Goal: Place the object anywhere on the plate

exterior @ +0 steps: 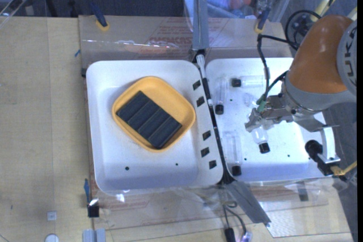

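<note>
The worktop point(39, 122) carries two shallow white bins side by side; the left bin point(105, 170) holds a yellow plate point(127, 100) with rounded corners, sitting as a diamond, and on that plate lies the object point(148, 118), a dark ribbed rectangular slab; the right bin point(283, 161) holds a few small dark bits and some clear pieces that are too faint to name; over it reaches the arm point(323, 59), grey with its orange band, and at its end the gripper point(258, 119) sits low above the right bin's middle, well apart from the plate; whether it is spread or closed I cannot tell, since glare and clutter blur it, and nothing can be made out in its grip. Judged from how things lie, the slab already rests wholly inside the plate's rim, so the task looks met; the risk from here is a further programmed pass: the gripper travelling left could clip the divider between the bins, or a fresh grab at the slab could drag it over the shallow rim or nudge the plate itself. The slab lies flat; its long axis runs diagonally from upper left to lower right in the camera view, and its ribs run along that same line.
</note>
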Tool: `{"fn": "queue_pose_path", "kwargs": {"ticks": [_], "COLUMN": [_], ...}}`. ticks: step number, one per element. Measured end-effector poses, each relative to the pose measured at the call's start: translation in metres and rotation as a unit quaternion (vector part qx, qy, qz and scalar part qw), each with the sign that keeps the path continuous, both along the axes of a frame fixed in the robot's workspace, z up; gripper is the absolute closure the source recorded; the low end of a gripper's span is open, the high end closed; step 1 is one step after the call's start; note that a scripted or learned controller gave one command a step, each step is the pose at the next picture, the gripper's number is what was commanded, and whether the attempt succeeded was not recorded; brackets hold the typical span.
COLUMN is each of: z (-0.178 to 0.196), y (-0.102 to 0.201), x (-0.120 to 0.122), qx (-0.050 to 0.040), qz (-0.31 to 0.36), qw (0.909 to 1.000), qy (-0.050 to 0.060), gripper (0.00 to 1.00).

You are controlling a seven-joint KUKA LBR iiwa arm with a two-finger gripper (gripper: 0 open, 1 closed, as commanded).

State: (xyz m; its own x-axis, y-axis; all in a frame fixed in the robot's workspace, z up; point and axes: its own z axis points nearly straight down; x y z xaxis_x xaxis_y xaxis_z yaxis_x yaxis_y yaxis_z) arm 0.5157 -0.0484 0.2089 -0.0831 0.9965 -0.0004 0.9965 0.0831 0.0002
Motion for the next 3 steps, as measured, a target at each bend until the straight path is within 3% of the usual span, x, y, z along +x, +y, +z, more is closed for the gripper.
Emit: {"fn": "queue_pose_path", "kwargs": {"ticks": [1,2,3], "z": [-0.006,0.002,-0.02], "y": [0.021,0.056,0.089], "x": [0.041,0.079,0.075], "qx": [0.0,-0.0002,0.0008], "qz": [0.13,0.208,0.3], "qw": [0.9916,0.9781,0.954], "qy": [-0.001,-0.001,0.001], "gripper": [1.0,1.0,1.0]}}
